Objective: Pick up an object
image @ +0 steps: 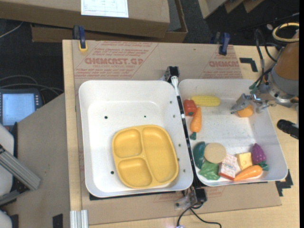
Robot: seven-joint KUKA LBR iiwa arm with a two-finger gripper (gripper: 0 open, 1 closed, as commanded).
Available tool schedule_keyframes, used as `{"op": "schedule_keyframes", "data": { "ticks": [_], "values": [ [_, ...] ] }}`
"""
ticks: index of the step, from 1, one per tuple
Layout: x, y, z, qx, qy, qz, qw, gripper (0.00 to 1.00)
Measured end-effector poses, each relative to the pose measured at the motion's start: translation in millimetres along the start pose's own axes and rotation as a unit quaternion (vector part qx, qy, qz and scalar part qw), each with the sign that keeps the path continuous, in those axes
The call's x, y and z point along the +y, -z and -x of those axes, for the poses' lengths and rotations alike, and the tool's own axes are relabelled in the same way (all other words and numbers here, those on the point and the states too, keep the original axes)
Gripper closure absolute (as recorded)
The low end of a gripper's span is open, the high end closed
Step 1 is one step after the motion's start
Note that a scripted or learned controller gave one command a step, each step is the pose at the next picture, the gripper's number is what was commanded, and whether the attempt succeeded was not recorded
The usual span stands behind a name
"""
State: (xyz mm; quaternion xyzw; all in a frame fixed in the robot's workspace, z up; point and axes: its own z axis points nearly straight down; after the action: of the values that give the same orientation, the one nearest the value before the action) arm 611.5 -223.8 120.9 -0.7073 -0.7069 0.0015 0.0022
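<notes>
Orange object point(245, 111) between jaws

Fixed overhead camera, slanted down, both bins point(95, 127)

a brown sheet point(118, 61) printed with red lettering was spread over the bench point(71, 127), clamped at the far edge by two blue clamps point(81, 37) point(223, 42). a cardboard box point(71, 8) bearing a white paper label point(104, 0) was set beyond it. a lit screen point(19, 107) was seen at the left edge, and black cables point(263, 46) were draped at the far right.
</notes>
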Motion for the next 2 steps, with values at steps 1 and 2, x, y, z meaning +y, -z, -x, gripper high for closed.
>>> {"op": "schedule_keyframes", "data": {
  "ticks": [1,2],
  "values": [
    [44.4,-28.5,-8.3,0.002,0.002,0.003,1.0000,0.00],
    [18.4,30.0,0.3,-0.001,0.000,0.004,1.0000,0.00]
  ]
}}
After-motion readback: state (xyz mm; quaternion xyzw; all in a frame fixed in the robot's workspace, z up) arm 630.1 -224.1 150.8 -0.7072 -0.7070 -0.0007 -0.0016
